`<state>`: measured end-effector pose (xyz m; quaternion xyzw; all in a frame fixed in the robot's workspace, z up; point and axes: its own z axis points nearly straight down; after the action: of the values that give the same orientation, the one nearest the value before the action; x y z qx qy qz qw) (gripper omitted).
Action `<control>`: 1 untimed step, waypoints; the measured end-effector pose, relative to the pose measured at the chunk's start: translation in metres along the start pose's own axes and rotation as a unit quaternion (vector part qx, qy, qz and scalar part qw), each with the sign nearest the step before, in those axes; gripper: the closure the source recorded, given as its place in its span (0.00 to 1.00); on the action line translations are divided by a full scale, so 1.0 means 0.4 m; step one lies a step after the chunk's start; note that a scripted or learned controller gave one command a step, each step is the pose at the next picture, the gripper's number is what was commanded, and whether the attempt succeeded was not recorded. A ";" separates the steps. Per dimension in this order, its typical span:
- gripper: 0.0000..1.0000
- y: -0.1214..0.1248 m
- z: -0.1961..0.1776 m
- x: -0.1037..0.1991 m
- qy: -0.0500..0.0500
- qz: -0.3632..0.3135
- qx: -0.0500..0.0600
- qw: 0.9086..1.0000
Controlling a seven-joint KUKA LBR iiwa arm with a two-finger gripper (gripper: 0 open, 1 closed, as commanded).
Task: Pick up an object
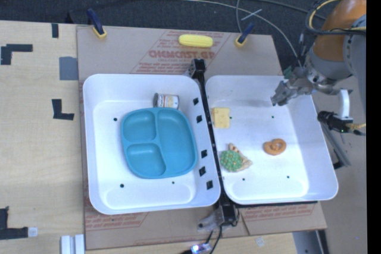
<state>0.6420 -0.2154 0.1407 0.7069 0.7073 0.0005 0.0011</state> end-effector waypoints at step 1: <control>1.00 -0.014 -0.149 0.011 0.000 0.000 -0.001 1.000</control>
<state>0.6362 -0.2107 0.2004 0.7066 0.7076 0.0010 0.0019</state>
